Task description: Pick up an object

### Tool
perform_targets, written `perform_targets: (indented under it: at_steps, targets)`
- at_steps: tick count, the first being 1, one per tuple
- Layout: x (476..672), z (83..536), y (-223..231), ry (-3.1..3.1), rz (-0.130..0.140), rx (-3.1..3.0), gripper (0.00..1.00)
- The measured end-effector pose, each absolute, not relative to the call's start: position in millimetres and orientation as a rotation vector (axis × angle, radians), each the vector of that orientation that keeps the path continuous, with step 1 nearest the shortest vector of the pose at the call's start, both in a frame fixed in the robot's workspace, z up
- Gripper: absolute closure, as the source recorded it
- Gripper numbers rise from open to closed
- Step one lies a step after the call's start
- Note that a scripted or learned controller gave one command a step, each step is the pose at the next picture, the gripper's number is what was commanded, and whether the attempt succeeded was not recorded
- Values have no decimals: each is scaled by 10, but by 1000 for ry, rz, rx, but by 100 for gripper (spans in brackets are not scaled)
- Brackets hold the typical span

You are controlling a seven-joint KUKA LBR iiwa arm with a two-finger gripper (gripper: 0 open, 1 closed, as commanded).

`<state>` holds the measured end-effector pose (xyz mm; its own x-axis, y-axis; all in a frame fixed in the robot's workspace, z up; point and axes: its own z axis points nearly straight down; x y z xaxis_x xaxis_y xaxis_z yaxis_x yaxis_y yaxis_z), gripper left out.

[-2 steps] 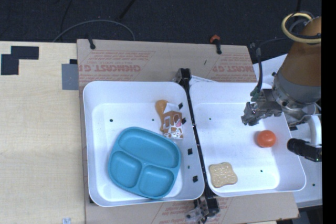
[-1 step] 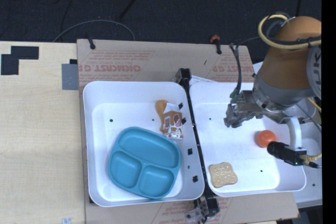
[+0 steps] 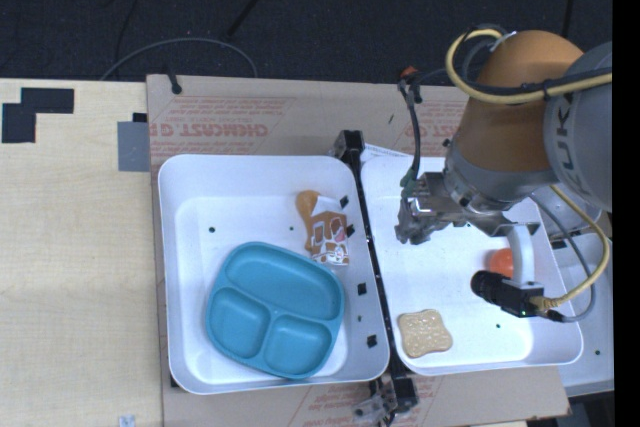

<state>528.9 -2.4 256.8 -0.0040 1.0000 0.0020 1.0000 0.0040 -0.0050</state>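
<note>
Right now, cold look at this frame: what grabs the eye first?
The big blue divided plate in the left bin, with a small patterned packet by its upper right edge. Then the arm's orange band over the right bin, its pincer hanging near that bin's left side. A tan waffle-like toy lies at the right bin's front and a small orange object further right.

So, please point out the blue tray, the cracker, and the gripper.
blue tray [image 3: 275,307]: camera view, on its large upper compartment.
cracker [image 3: 424,333]: camera view, on its middle.
gripper [image 3: 415,227]: camera view, at its fingertips.
</note>
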Motion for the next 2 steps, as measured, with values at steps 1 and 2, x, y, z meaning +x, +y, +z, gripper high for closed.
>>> perform_targets:
  at_steps: [1, 2]
  targets:
    - [5283, 2489, 570, -2223, 5, -2213, 100]
    - [5148, 2314, 1081, -2223, 6, -2213, 100]
